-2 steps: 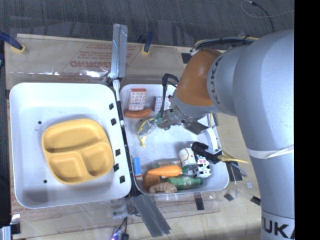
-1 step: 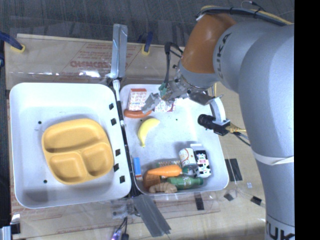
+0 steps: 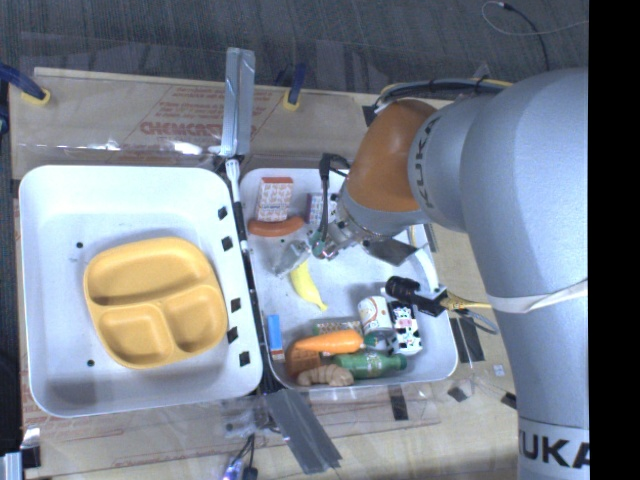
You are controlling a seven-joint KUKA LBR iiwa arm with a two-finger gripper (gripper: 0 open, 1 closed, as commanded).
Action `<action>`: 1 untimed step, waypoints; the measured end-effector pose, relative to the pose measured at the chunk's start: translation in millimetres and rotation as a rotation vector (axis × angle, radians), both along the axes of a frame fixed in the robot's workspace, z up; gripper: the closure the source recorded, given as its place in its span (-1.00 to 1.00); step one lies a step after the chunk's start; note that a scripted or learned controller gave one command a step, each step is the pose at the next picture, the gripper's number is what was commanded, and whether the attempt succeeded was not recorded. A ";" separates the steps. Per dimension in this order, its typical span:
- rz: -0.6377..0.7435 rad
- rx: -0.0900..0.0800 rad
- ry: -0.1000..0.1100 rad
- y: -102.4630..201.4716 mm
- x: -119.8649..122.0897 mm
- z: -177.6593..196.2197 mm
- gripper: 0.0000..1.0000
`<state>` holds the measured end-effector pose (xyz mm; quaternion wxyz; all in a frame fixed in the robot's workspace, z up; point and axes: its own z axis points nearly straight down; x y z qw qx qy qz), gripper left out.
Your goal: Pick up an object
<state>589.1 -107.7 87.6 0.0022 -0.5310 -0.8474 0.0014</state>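
near: right bin (image 3: 449, 366) holds carrot (image 3: 325, 345), green bottle (image 3: 372, 365) at front wall | mid: banana (image 3: 305, 285); left bin (image 3: 40, 268) with yellow tray (image 3: 153, 298) | far: gripper (image 3: 322, 243) low over right bin, finger state cannot tell | beyond: bench (image 3: 130, 108), dark carpet (image 3: 300, 13)

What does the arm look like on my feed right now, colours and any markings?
The arm is bulky, rounded and matte grey, with a glossy orange band above the wrist. White KUKA lettering shows on its lower section. A thin black cable loops beside the wrist.
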 end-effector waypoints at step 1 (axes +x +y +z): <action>0.041 0.002 0.004 -0.1 -54.2 -0.1 -1.00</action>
